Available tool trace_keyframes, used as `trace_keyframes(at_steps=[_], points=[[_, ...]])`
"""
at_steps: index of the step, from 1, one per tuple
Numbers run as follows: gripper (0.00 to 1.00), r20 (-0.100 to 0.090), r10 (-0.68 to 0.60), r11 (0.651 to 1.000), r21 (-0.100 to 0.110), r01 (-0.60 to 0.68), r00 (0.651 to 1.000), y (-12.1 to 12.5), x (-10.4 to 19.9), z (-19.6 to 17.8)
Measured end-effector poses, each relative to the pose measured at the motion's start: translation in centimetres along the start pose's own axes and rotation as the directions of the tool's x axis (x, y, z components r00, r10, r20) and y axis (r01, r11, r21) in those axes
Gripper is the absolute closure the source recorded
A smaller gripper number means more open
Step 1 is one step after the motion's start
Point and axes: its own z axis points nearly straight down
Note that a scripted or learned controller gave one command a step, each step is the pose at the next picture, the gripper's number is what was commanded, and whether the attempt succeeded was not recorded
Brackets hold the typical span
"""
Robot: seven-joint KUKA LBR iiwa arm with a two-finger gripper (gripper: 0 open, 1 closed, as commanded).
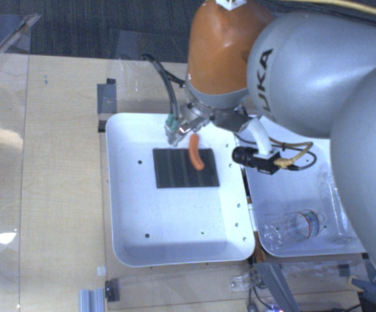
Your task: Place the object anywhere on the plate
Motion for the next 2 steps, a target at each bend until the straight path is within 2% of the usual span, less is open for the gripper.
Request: trace_keyframes(at_steps=[1, 2], points=[[1.00, 0.000, 0.299, 0.954, 0.005, -0.299, 0.954, 3.0, 3.8, 8.8], [1.00, 0.001, 0.521, 0.853, 0.000, -0.521, 0.853, 7.0, -0.1, 3.5]])
